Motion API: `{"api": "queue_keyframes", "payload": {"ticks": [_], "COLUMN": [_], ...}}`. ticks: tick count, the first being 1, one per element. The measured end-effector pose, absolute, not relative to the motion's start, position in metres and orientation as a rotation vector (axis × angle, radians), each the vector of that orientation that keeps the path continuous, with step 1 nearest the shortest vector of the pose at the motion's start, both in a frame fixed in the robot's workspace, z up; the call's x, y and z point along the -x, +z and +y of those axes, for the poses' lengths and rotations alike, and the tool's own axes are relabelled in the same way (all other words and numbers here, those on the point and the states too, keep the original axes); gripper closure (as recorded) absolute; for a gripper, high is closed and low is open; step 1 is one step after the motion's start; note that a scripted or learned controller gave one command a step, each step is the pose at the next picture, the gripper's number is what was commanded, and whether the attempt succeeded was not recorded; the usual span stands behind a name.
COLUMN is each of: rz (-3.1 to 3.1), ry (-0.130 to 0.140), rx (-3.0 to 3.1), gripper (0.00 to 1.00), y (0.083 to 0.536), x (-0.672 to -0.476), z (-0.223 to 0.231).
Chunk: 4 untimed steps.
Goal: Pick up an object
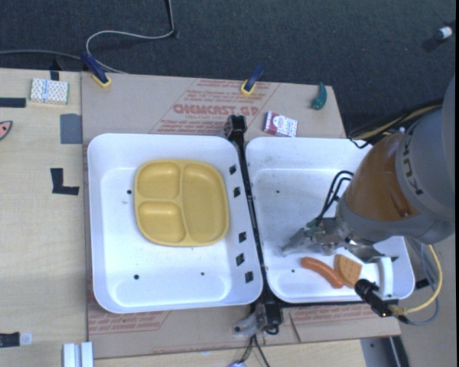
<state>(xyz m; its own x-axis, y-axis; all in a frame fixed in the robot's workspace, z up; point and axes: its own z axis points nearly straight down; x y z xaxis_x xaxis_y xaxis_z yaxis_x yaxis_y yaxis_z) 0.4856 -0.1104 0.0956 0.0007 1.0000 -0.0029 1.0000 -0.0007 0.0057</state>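
The desk carried a cardboard sheet under two white bins. The left bin held a yellow divided plate, lying flat. The arm reached in over the right bin, covering its right side. The hand sat low near that bin's floor; whether it was clenched or released could not be told. Just beside it lay an orange carrot-like piece and a tan wedge, touching each other. A small red-and-white packet lay on the cardboard behind the bins.
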Motion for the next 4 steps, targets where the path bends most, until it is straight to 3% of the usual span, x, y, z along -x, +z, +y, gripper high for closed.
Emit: {"api": "queue_keyframes", "payload": {"ticks": [1, 2, 3, 4], "rz": [2.224, 2.22, 2.218, 2.217], "ry": [0.003, 0.001, 0.002, 0.0], "rx": [-2.221, -2.218, -2.218, -2.218], "gripper": [0.0, 0.0, 0.0, 0.0], "y": [0.086, 0.086, 0.086, 0.086], "x": [-0.484, -0.523, -0.485, -0.489], "z": [-0.123, -0.098, -0.117, -0.098]}}
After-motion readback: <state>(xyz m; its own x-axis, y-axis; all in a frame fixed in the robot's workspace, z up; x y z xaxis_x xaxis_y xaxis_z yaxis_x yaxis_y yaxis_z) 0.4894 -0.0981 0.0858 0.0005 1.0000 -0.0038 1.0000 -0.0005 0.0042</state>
